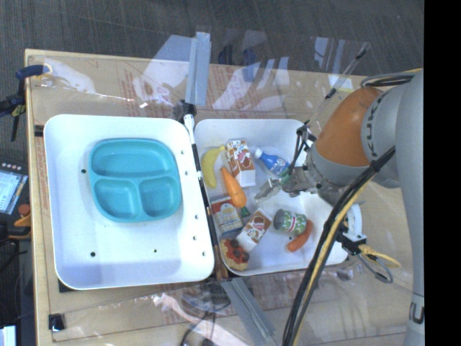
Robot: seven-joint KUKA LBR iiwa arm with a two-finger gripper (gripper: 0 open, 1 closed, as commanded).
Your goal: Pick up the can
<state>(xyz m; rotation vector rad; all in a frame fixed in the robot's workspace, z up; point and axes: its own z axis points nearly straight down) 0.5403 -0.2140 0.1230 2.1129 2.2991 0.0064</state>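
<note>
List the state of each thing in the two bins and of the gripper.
can: lying on its side in the right bin, untouched
gripper: above the right bin, holding nothing
carrot: lying flat
banana: lying flat
bottle: on its side
blue tray: flat in the left bin

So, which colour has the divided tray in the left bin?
Turquoise blue. The divided tray shows clearly in the camera view.
</note>
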